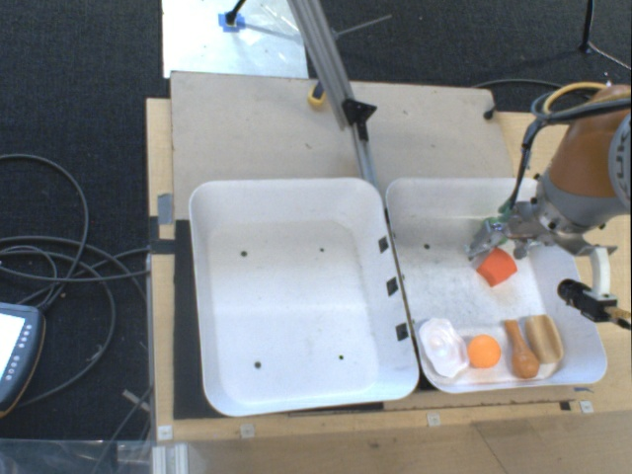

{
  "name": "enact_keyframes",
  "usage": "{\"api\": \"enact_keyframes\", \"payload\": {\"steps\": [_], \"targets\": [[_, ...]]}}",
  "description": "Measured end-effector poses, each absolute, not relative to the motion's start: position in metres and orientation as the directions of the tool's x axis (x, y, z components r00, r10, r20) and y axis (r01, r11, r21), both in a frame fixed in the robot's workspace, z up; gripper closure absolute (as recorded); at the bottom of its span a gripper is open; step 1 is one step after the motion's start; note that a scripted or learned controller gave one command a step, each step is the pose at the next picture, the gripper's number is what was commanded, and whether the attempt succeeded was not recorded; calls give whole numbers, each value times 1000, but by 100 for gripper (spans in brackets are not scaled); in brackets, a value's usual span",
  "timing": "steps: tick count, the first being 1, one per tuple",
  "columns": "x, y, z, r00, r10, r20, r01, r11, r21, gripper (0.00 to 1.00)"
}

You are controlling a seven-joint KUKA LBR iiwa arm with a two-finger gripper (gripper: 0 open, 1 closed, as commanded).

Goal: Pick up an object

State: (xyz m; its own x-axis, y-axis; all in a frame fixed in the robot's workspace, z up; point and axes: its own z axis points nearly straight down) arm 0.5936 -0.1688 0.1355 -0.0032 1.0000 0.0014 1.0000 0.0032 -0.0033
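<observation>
In the right bin (pixel 434 215), right of frame centre, you see an orange-red block (pixel 497 267) lying just below the gripper (pixel 502 233). You cannot tell how wide the gripper is set, nor whether it touches the block; nothing is visibly gripped. Along the bin's lower edge lie a white moulded piece (pixel 441 348), an orange ball (pixel 484 352), a carrot-like stick (pixel 520 350) and a tan bun-shaped piece (pixel 544 336). The arm (pixel 588 161) is cut off at the right edge. The left bin (pixel 212 265) fills the middle. No writing is readable.
</observation>
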Motion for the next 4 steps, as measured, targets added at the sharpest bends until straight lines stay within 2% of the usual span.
{"api": "enact_keyframes", "payload": {"steps": [1, 4], "targets": [[595, -170, 150, -2, 1000, -1, 1000, 2, 4, 100], [598, -174, 287, -6, 1000, -2, 1000, 6, 7, 100]]}}
